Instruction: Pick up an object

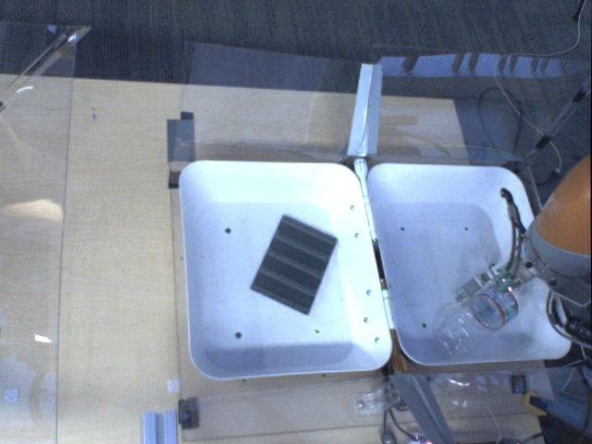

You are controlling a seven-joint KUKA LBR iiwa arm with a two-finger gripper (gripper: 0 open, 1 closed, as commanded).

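Note:
A dark grey ribbed rectangular block [295, 264] lies tilted in the middle of the left white bin [208, 340]. In the right white bin [416, 202] a clear plastic bottle-like object [467, 311] lies on its side near the front right. My gripper [499, 283] reaches in from the right and sits low, right at the upper end of the clear object. The see-through plastic and the gripper's metal parts overlap, so I cannot make out whether the object is held. The arm's orange band [569, 213] is at the right edge.
A metal divider post [365, 109] rises behind the seam between the bins. Cables [518, 109] hang at the back right, and more cables and hardware [416, 410] lie below the right bin's front rim. Light wood bench [92, 248] extends to the left.

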